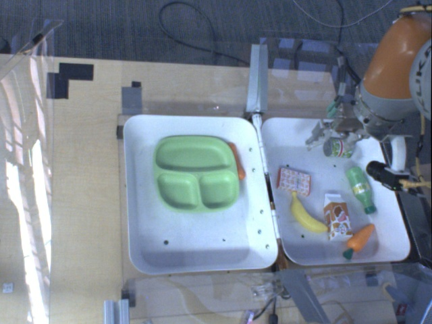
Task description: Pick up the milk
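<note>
The tool (pixel 335 135) hangs open in the upper right of the frame, holding nothing. The milk (pixel 337 219) (a small carton) lies lower down in the right bin (pixel 398 248), by the banana (pixel 307 214), its long side pointing up and down.

pale wooden bench (pixel 88 201) carries two shallow white bins side by side. left bin (pixel 138 248) and right bin (pixel 391 248) touch along a metal divider (pixel 256 79).
</note>
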Motion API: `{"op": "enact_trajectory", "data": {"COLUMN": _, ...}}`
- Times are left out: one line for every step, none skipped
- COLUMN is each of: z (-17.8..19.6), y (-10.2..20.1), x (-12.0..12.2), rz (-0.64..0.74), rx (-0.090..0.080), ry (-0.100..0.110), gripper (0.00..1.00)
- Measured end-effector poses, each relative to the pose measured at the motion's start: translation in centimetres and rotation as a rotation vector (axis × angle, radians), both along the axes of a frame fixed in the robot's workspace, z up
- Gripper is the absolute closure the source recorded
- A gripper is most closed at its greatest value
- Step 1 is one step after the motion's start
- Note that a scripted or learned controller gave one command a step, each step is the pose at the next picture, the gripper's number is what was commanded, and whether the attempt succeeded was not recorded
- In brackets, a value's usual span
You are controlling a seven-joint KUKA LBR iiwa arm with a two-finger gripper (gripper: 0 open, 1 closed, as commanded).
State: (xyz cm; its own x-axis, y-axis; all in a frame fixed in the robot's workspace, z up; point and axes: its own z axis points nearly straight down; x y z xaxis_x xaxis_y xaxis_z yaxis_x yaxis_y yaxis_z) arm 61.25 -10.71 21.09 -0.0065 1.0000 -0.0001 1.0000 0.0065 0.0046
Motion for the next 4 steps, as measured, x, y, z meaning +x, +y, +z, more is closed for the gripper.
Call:
{"op": "enact_trajectory", "data": {"z": -9.4, "y": -2.0, "x": -5.0, "rz": -0.013, "rx": 0.0, "ry": 0.001, "gripper": 0.0}}
{"op": "enact_trajectory", "data": {"z": -12.2, "y": -4.6, "x": -10.2, "rz": 0.022, "rx": -0.002, "ry": -0.005, "gripper": 0.0}}
{"op": "enact_trajectory", "data": {"z": -11.0, "y": -4.5, "x": -9.9, "rz": 0.025, "rx": -0.003, "ry": -0.014, "gripper": 1.0}}
{"op": "enact_trajectory", "data": {"z": -2.6, "y": 0.3, "x": -7.5, "rz": -0.022, "rx": 0.0, "ry": -0.002, "gripper": 1.0}}
